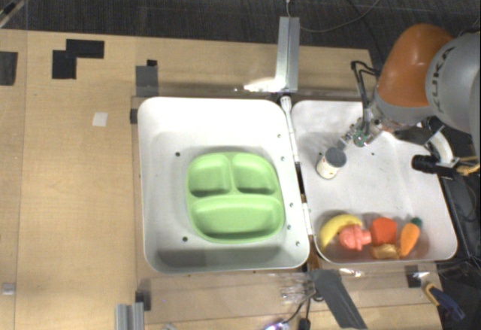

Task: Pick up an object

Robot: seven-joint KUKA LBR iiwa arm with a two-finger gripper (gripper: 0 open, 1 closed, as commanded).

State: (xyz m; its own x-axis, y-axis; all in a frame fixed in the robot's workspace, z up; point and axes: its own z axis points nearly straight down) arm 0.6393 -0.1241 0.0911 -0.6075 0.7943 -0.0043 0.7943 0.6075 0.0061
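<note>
Toy foods lie in a row along the near wall of the right bin [421,193]: a yellow banana [335,227], a pink piece [355,238], a red-orange piece [383,228], a small yellow-orange piece [385,250] and an orange carrot [409,237]. The grey arm with its orange band [409,65] comes in from the right. My gripper [330,161] hangs low over the upper left part of that bin, well above the row of toys in the picture and apart from them. Nothing shows in its grasp.
A green divided plate [234,195] rests in the middle of the left bin [161,171]. A metal divider runs between the two bins, with a post at the back [288,54]. Black cables trail over the right side.
</note>
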